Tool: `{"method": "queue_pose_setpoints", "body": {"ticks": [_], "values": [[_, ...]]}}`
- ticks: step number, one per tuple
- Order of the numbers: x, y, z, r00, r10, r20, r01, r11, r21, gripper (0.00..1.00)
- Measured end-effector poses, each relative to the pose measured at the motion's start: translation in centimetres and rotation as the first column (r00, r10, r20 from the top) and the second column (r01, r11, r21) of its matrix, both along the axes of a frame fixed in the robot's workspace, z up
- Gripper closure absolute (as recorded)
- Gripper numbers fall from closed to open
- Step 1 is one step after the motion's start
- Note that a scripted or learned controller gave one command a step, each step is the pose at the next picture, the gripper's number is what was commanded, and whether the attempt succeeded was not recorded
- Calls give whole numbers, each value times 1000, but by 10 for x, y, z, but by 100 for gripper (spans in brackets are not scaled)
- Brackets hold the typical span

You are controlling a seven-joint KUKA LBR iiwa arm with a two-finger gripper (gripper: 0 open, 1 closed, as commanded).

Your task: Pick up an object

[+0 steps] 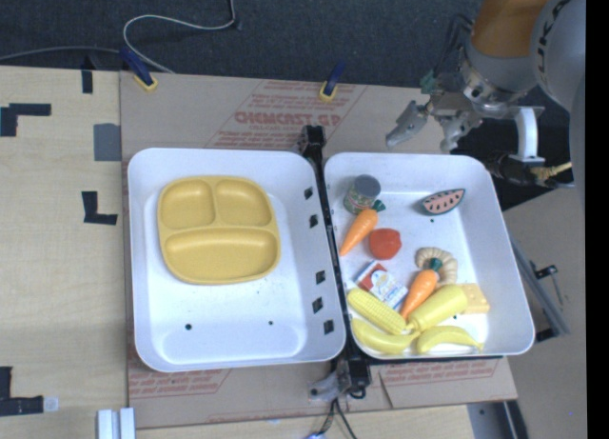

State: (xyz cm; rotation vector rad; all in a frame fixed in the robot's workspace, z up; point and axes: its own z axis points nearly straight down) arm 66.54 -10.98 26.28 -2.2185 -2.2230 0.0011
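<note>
Your gripper (428, 132) hangs spread wide, holding nothing, beyond the right bin's (504, 237) far rim. The toys crowd that bin's near half: carrot (359, 229), corn (379, 311), banana (447, 339). Cardboard (276, 118) lies underneath.

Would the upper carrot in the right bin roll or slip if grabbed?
The carrot looks like smooth, rigid toy plastic, so probably light and slippery. Its tapered, round body may roll or squirt from the gripper. It touches the can, which could be nudged.

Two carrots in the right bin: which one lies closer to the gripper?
The upper carrot, beside the grey can; the other carrot lies lower, among yellow pieces.
</note>
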Motion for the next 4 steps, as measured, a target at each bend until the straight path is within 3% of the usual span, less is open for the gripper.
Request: {"method": "queue_pose_setpoints", "body": {"ticks": [1,2,4], "values": [[2,14,-121,1000,-1,-2,1,1000,1,0],[4,17,-176,1000,1,5,-1,1000,-1,0],[4,16,-177,1000,0,4,0,1000,-1,0]]}}
